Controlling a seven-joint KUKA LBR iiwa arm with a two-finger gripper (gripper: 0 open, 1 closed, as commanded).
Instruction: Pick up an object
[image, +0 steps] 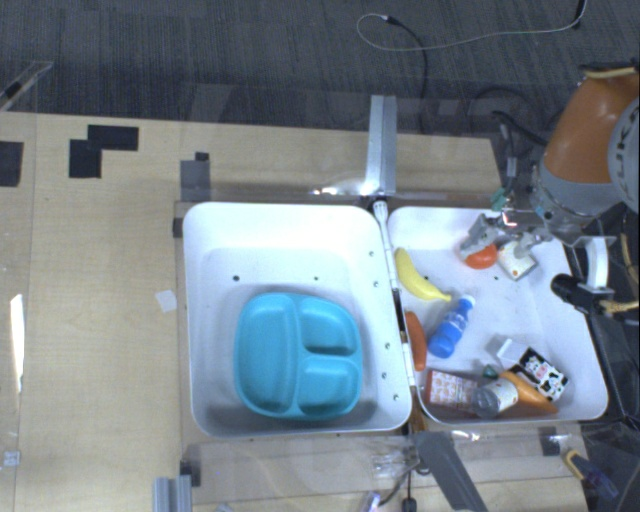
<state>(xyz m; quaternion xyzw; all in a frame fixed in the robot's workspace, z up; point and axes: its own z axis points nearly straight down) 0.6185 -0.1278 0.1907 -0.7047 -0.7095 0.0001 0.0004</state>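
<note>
Objects for picking lie in the right bin, toward the right of the frame: a small orange-red piece sits near the bin's upper edge, just under the jaws of the grey arm that reaches in from the upper right. Whether the jaws touch or grip that piece cannot be told, and their spread cannot be made out either. A white block lies just beside the orange-red piece, to its right. Lower and to the left, a yellow banana lies close to the wall shared with the other bin, with a blue bottle just below it and an orange carrot-like stick along the same wall. Along the bin's lower edge rest a flat reddish packet, a grey round item, an orange item and a small black-and-white box, all crowded near one another. The left bin, in the middle of the frame, holds a teal divided tray in its lower part. Both bins stand on the pale wooden desk, which carries black markings at the upper left.
</note>
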